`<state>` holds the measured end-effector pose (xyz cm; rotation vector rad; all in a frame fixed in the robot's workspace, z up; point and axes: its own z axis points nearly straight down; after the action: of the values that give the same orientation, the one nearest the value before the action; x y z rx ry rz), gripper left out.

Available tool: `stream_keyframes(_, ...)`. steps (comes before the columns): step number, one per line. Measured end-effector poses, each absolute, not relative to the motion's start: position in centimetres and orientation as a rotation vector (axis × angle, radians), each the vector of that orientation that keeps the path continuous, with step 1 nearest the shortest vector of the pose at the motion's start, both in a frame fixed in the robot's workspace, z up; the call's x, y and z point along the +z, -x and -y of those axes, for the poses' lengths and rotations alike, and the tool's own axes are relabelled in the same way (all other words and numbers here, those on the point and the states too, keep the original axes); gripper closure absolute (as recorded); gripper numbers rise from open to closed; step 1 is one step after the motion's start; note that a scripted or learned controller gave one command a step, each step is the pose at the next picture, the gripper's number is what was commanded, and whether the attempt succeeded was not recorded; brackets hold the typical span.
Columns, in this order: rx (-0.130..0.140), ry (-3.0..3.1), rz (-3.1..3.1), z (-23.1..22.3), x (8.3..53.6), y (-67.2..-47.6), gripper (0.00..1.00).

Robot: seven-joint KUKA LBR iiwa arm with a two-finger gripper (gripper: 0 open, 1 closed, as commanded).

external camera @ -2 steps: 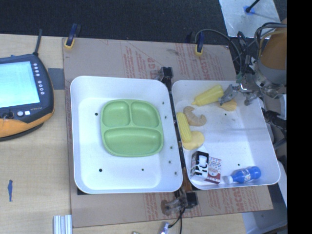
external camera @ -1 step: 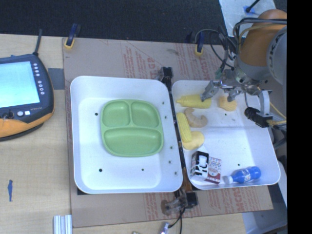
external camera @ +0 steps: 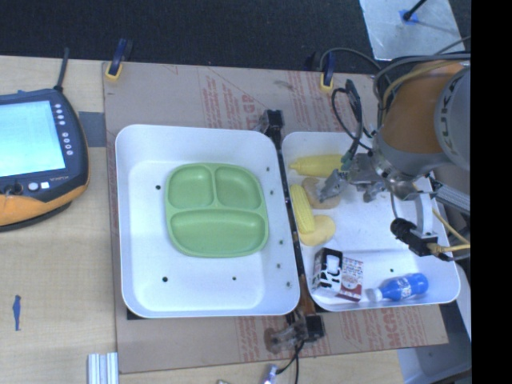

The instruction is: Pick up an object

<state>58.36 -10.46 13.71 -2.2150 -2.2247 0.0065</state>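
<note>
The right bin point(external camera: 376, 226) holds several loose items. A yellow banana-like piece point(external camera: 316, 165) lies at its far left, and a yellow corn cob point(external camera: 302, 206) runs along the left wall. A pale yellow lump point(external camera: 322, 230) sits just below them. A small tan object point(external camera: 318, 195) lies between these, partly covered by my gripper point(external camera: 340, 186), which hangs low over the bin's upper left, right above or against it. Nothing can be seen held. A black, white and red packet point(external camera: 338, 274) and a blue bottle point(external camera: 402, 286) lie along the near wall.
The left bin point(external camera: 140, 286) bears a green divided plate point(external camera: 216, 210). A tablet-like pendant point(external camera: 36, 150) rests on the bench at far left. The arm's orange band point(external camera: 416, 118) and loose cables point(external camera: 352, 110) hang over the right bin's far side.
</note>
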Motion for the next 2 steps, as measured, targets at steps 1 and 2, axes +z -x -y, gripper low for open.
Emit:
stream_keyframes(1, 0.001, 2.217, 2.225, 7.5, 19.3, -65.7, 0.00)
stream_keyframes(2, 0.003, 2.216, 2.226, 9.0, 10.9, -65.7, 0.00)
